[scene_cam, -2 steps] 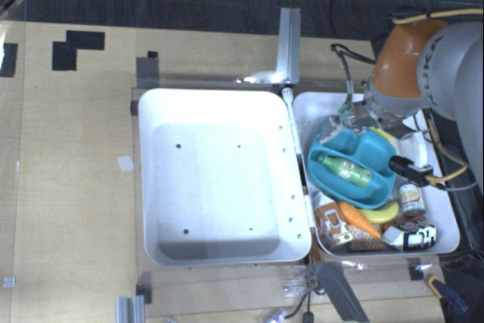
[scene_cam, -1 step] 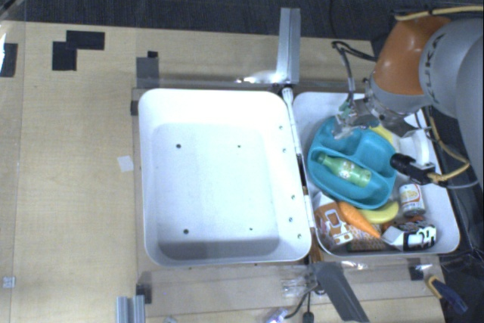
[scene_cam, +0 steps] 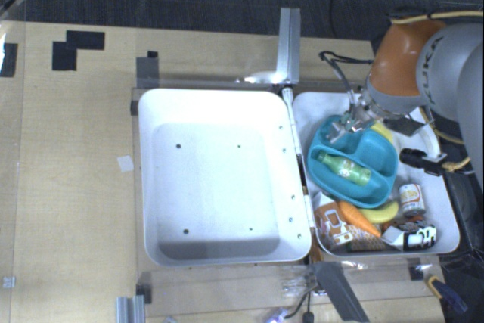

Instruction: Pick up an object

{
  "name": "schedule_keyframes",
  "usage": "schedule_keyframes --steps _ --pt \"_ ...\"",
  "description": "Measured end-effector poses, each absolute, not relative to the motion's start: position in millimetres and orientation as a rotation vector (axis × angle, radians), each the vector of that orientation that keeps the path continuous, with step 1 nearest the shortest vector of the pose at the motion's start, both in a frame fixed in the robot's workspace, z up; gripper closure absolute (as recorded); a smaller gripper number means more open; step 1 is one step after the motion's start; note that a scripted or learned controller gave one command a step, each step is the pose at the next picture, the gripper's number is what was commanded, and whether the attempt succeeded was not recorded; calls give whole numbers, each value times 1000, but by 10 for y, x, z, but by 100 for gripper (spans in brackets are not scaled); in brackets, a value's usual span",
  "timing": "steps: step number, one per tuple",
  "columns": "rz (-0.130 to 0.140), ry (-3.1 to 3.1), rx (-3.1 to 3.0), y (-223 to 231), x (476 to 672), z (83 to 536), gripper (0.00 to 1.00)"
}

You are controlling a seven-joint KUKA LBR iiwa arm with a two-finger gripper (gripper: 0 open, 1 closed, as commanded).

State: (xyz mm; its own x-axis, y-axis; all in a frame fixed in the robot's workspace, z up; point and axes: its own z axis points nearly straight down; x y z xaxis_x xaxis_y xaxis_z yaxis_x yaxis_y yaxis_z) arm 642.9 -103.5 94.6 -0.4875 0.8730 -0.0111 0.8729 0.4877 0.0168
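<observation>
The right bin (scene_cam: 304, 111) holds a heap of objects. A blue bowl (scene_cam: 376, 156) lies tilted in its middle, with a green bottle (scene_cam: 344, 167) inside it. Below the bowl lie a banana (scene_cam: 383, 212), a carrot (scene_cam: 359, 220), a brown packet (scene_cam: 330, 222), a small can (scene_cam: 411, 197) and a black and white item (scene_cam: 417, 237). My gripper (scene_cam: 351, 121) is down at the bowl's upper rim, under the orange wrist band (scene_cam: 395, 60). A yellow object (scene_cam: 382, 134) peeks out beside it. The arm hides the bin's far right corner.
The left bin (scene_cam: 212, 98) sits beside the right one, separated by a thin rim. A metal post (scene_cam: 290, 41) stands behind the gap between the bins. Black cables (scene_cam: 336, 64) run near the wrist. Wooden bench lies to the left.
</observation>
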Motion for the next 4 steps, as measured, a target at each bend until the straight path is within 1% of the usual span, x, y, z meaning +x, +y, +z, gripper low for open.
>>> schedule_keyframes --steps 1,2,3,4 --pt "5 2951 1052 -902 6386 1105 100" --pt "4 2977 973 -929 6435 1120 100" --pt "9 2969 969 -917 6464 1254 100" --pt "7 2971 976 -880 6238 1085 100"
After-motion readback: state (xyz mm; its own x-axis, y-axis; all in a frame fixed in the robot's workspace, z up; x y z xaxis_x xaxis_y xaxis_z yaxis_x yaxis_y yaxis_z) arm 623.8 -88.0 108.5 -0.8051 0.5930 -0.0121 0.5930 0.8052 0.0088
